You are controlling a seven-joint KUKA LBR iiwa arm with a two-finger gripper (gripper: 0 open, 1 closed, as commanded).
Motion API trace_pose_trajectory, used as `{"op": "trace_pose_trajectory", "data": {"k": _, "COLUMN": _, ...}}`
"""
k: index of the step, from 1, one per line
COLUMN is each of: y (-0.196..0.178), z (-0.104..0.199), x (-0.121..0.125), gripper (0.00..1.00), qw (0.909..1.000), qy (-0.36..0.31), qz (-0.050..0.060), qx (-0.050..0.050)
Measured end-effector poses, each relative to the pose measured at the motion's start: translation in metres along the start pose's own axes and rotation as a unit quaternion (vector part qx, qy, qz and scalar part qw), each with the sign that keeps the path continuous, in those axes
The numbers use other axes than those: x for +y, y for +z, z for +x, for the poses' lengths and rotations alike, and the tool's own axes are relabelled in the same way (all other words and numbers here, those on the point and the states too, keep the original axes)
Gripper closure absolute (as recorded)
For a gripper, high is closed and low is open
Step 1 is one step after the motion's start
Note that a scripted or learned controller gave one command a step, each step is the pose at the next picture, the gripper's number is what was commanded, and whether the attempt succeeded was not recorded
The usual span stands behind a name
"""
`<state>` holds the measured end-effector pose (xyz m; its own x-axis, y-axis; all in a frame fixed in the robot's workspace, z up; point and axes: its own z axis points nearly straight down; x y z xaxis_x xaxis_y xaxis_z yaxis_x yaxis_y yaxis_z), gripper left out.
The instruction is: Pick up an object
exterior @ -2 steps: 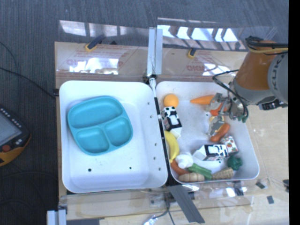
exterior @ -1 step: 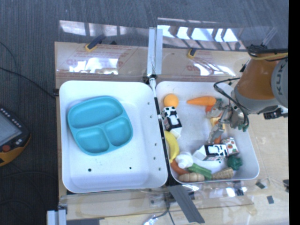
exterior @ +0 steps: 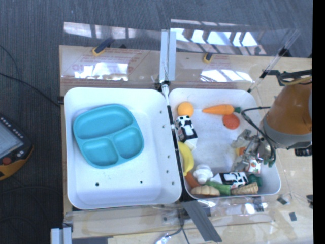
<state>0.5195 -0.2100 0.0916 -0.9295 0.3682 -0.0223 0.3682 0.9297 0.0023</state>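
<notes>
The right bin (exterior: 213, 93) holds several toy foods. An orange ball (exterior: 185, 109), a carrot (exterior: 219, 109) and a red tomato (exterior: 231, 121) lie at its far side. A black-and-white cow-patterned block (exterior: 185, 127) and a yellow banana (exterior: 187, 157) sit along its left wall. A white piece (exterior: 202, 174), a second cow-patterned block (exterior: 233, 178), a green piece (exterior: 219, 187) and bread pieces (exterior: 204, 190) crowd the near edge. My gripper (exterior: 250, 154) is low in the right bin's near right part, just above the second cow-patterned block.
The left bin (exterior: 122, 187) carries a blue divided plate (exterior: 107, 134). A clear panel (exterior: 165, 55) stands behind both bins. The arm's orange band (exterior: 290, 111) hangs over the right bin's right wall. A handheld device (exterior: 10, 146) lies at the far left.
</notes>
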Motion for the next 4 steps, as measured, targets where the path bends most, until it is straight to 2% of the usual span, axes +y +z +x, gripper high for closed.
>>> {"op": "trace_pose_trajectory", "data": {"k": 1, "y": -0.011, "z": -0.002, "x": 0.001, "gripper": 1.0, "qw": 1.0, "qy": -0.001, "qz": 0.001, "qx": -0.001}}
{"op": "trace_pose_trajectory", "data": {"k": 2, "y": 0.0, "z": -0.007, "x": 0.095, "gripper": 1.0, "qw": 0.9933, "qy": 0.115, "qz": -0.001, "qx": 0.002}}
{"op": "trace_pose_trajectory", "data": {"k": 3, "y": -0.092, "z": -0.022, "x": 0.165, "gripper": 1.0, "qw": 0.9879, "qy": 0.155, "qz": 0.003, "qx": 0.009}}
{"op": "trace_pose_trajectory", "data": {"k": 4, "y": -0.092, "z": -0.021, "x": 0.164, "gripper": 0.0, "qw": 0.9879, "qy": 0.155, "qz": 0.004, "qx": 0.01}}
